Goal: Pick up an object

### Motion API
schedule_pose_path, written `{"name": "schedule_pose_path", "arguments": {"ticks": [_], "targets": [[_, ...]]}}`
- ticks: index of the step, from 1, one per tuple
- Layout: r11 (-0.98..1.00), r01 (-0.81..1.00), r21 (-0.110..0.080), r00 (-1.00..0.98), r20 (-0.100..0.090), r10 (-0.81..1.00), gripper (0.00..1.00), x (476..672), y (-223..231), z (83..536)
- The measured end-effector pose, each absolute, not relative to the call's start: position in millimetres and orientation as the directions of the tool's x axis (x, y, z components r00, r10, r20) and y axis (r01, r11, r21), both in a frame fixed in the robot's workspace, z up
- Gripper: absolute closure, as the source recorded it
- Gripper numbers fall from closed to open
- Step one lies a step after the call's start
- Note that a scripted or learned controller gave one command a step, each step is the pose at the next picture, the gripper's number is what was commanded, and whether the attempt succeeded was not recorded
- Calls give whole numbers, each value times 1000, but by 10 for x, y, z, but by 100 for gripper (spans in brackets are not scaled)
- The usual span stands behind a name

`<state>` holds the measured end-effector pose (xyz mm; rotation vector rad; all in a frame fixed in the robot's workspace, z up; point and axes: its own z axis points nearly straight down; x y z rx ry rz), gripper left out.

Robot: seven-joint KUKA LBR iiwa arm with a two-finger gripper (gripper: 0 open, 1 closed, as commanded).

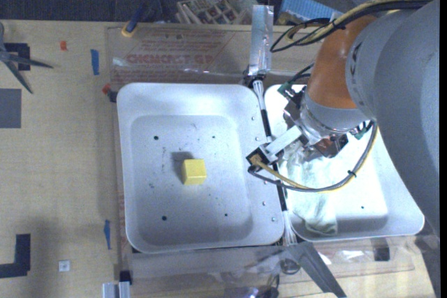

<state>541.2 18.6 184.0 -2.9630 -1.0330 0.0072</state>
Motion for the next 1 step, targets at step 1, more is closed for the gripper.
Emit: {"name": "schedule_pose_path", "arguments": {"ticks": [1], "targets": [[-864, 504, -1, 864, -2, 504, 100, 5879, 911, 1843]]}}
